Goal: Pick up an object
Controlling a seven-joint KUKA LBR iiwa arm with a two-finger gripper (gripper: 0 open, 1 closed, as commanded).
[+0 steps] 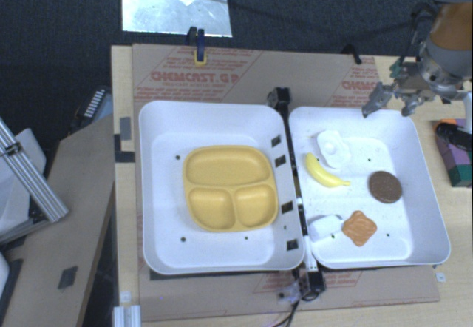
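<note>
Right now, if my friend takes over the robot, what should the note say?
Gripper: open, holding nothing, up over the back right corner of the right bin.
Right bin has: banana, white piece just behind it, brown disc, orange cookie, another white piece near the front left.
Left bin has the yellow tray.
Done: nothing picked up yet.
Left: go down over one thing, maybe the disc, since it sits apart, grab it and lift.
</note>
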